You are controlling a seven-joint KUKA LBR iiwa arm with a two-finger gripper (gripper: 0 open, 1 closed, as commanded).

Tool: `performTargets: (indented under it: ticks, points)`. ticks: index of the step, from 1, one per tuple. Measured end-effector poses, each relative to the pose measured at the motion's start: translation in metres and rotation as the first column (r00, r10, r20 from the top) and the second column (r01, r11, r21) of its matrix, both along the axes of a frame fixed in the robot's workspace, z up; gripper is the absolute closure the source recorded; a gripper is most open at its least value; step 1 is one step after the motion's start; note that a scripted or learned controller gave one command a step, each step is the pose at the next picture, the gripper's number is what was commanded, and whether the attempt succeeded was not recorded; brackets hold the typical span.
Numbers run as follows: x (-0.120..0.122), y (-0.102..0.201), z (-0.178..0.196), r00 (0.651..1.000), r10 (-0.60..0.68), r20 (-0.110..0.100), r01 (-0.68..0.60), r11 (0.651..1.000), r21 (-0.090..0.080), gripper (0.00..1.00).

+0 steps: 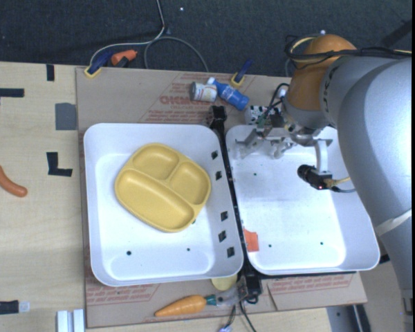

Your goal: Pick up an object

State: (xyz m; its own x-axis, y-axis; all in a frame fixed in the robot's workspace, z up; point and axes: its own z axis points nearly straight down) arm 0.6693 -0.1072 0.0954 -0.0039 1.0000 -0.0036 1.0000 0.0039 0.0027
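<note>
A yellow divided plate (163,186) lies in the left bin (100,254), roughly at its middle and turned at an angle to the bin walls. It has three compartments, rounded corners and a plain, glossy surface; nothing sits in it. A small orange piece (251,240) lies in the right bin (360,251), at its near left corner, close against the divider between the bins.

The arm (373,116) enters from the right and bends over the far part of the right bin. The gripper (266,142) sits low at the far left corner of that bin, near the wall. Its metal parts are seen from above and overlap one another, so I cannot tell how far the jaws stand apart. Nothing is visible between them.

Outside the bins, a toy carrot (181,306) lies on the cardboard at the near edge, a toy sausage (9,180) on the bench at far left, and a blue and white bottle (221,92) beyond the bins.
</note>
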Motion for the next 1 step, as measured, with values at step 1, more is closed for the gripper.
performTargets:
  ticks: [1]
  points:
    - [-0.0281, 0.0120, -0.0095, 1.000, -0.003, 0.002, 0.003, 1.000, 0.000, 0.00]
